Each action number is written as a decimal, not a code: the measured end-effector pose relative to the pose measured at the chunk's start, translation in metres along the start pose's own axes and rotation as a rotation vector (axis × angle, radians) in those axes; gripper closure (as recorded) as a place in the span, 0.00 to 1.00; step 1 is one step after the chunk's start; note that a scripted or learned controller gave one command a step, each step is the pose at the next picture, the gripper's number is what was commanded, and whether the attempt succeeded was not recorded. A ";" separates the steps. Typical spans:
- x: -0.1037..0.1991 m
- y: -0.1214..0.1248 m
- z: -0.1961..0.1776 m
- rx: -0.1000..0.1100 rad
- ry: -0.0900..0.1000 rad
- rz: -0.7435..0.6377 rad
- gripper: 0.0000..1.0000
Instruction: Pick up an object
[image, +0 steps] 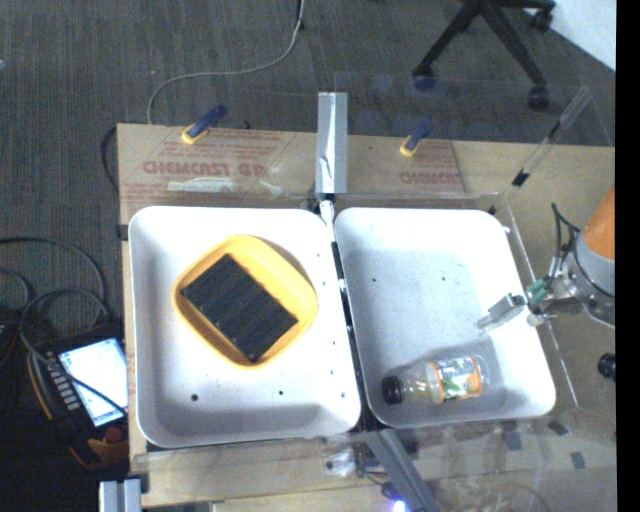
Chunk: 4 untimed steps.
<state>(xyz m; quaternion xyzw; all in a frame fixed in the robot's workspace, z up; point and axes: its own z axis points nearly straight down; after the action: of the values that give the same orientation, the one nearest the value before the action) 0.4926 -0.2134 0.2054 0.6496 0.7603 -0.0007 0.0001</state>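
The claw (500, 312) hung over the right bin (430, 250), its grip state impossible to tell, the arm cut off. One bottle (435, 381) lay below it; one yellow dish (247, 297) filled the left bin (160, 400).

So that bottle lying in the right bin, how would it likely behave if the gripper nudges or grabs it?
The bottle lies on its side near the front wall of the right bin, so a sideways push would probably roll it. It looks like clear plastic, likely light and somewhat slippery. The gripper sits apart from it, above and to the right.
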 end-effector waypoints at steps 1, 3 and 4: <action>0.022 -0.004 0.108 -0.002 0.002 -0.072 0.00; 0.018 0.000 0.113 -0.019 -0.004 0.153 0.00; 0.066 0.008 0.113 -0.020 -0.011 0.067 0.00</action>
<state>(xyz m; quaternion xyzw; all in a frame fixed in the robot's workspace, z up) 0.4898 -0.1474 0.0926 0.6748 0.7380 0.0034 0.0109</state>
